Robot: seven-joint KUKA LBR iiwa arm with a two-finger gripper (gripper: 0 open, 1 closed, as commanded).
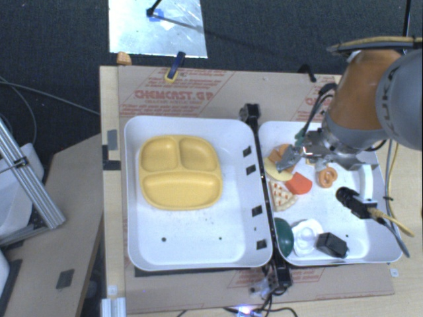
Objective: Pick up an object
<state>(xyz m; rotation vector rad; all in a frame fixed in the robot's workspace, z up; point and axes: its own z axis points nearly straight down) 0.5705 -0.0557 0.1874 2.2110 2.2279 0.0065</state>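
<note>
Two bins sit side by side. Left bin (139, 243) holds a yellow tray (180, 172). Right bin (377, 243): gripper (295, 156) low over crowded toys, jaw state unclear; red piece (299, 183), waffle (282, 195), ring (326, 176), black block (332, 244) close around.

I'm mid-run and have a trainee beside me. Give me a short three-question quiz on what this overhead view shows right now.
1. True or false: the yellow divided tray lies in the right bin.
2. Which bin is the gripper over: A) left bin, B) right bin?
3. Fill in: the black block lies near the right bin's ___ right corner (near or far from the camera's bottom edge).

Key
1. False; it lies in the left bin.
2. B; it hangs near the waffle piece and the red piece.
3. Near.
</note>
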